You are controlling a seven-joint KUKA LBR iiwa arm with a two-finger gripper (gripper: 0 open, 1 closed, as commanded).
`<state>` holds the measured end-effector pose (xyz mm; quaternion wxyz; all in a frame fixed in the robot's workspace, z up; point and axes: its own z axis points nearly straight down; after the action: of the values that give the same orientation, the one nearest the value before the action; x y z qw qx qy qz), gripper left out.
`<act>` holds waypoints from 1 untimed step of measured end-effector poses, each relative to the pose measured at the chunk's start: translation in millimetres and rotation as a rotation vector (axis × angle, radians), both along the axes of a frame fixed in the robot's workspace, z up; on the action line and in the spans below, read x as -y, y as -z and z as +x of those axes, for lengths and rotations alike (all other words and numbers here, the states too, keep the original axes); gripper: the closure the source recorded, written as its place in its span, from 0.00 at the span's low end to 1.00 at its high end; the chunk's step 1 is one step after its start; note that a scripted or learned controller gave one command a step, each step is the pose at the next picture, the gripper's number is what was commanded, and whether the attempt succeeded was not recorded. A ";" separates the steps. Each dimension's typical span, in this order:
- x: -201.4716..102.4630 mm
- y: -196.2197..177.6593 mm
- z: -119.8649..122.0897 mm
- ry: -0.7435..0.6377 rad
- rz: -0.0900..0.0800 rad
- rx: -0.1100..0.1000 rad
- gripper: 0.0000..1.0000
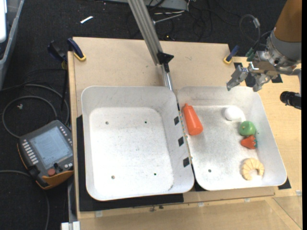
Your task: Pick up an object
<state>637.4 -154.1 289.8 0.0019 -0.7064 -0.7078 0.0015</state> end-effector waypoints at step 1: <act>-0.2 -3.0 0.7 -0.001 -0.001 0.005 0.00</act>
<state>638.1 -153.9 292.7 -0.0001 -0.7059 -0.7083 0.0004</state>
